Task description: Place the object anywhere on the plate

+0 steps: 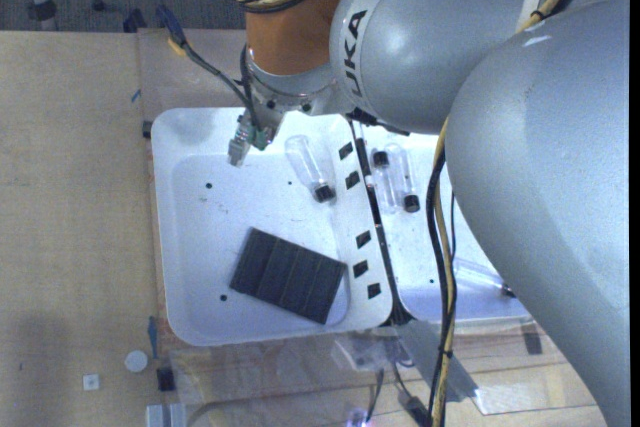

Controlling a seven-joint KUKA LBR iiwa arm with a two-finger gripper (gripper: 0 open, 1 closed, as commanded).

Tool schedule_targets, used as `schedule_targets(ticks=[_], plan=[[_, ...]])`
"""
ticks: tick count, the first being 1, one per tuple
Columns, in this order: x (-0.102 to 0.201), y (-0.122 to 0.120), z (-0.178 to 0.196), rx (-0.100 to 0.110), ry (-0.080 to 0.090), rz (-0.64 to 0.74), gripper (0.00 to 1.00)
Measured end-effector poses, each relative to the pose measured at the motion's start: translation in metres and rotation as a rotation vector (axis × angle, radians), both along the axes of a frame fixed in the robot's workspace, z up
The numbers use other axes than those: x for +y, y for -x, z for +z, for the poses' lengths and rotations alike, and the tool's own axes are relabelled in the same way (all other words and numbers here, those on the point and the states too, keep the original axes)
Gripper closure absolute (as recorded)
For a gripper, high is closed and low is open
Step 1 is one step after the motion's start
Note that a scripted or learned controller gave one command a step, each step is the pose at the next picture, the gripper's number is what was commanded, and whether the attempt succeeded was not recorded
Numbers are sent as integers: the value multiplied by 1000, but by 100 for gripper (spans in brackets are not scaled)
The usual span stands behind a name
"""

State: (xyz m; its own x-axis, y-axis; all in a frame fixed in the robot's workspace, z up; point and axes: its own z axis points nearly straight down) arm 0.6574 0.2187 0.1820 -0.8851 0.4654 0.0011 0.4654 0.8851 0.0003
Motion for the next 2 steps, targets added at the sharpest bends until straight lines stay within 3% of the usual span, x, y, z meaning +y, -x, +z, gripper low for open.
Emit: schedule_targets(ticks=[1, 2], plan=[[5, -2, 23, -6, -1, 37, 100], [7, 1, 8, -1, 0, 107, 100]])
